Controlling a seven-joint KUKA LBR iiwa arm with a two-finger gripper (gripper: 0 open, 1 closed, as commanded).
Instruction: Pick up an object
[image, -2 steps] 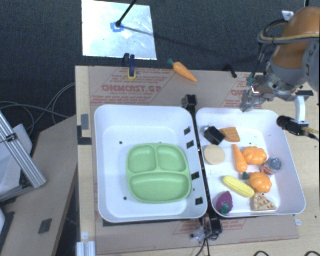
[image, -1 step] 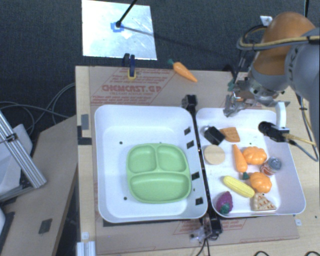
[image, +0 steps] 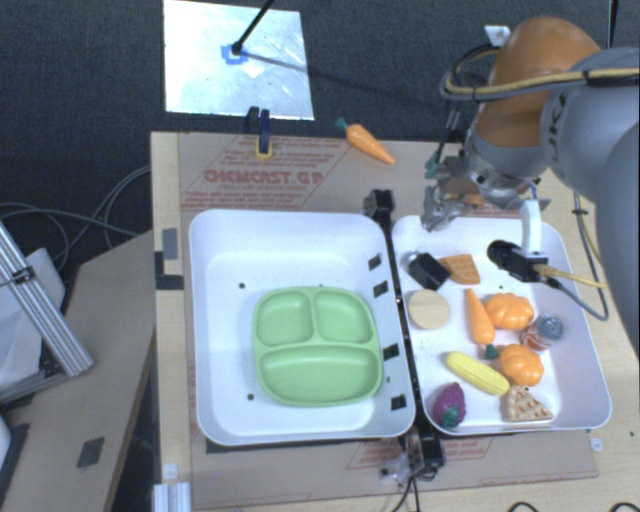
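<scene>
My gripper (image: 440, 216) hangs over the far edge of the right bin (image: 590, 380), open, with nothing between its fingers. Just below it in that bin lie a black block (image: 428, 270) and an orange cracker (image: 461, 268). Further toward the front are a beige disc (image: 430, 309), a carrot (image: 480, 316), two orange pumpkin-like pieces (image: 508, 310) (image: 521, 364), a small can (image: 546, 330), a yellow corn cob (image: 477, 373), a purple piece (image: 449, 402) and a waffle wedge (image: 526, 405).
The left bin (image: 220, 260) holds a green divided plate (image: 317, 345). A second carrot (image: 366, 142) lies on the bench behind the bins. A black divider rail (image: 395, 300) runs between the bins. The arm's black attachment (image: 510, 260) overhangs the right bin.
</scene>
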